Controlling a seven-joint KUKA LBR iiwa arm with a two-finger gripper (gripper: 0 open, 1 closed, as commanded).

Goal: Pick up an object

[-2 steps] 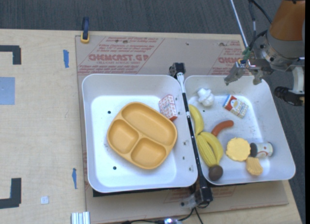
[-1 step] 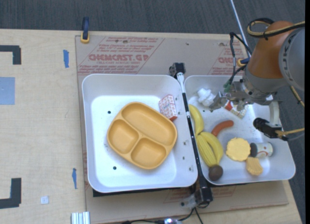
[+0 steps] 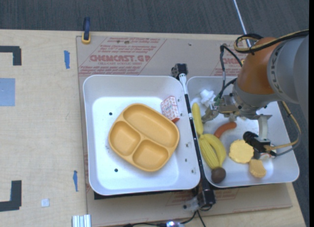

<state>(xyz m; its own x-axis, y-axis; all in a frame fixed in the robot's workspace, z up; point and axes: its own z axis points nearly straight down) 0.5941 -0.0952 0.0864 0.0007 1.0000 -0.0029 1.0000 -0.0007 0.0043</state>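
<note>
In the camera view we see two white bins side by side at the frame's centre. The left bin (image 3: 93, 123) holds a yellow divided plate (image 3: 143, 138), and a small red-and-white packet (image 3: 169, 107) lies touching the plate's upper right edge.

The right bin (image 3: 289, 169) carries the loose objects. A yellow corn cob (image 3: 196, 118) lies along its left wall, with a banana bunch (image 3: 212, 149) just below it and a dark brown round piece (image 3: 218, 174) at the lower left. Near the centre we see an orange-red sausage (image 3: 225, 128), and to the lower right a yellow round piece (image 3: 241, 151) beside a smaller yellow lump (image 3: 257, 168). A white item (image 3: 206, 95) sits in the upper left corner.

The gripper (image 3: 212, 111) hangs over the upper left part of the right bin, between the corn cob and the sausage; we cannot tell how its jaws stand.
</note>
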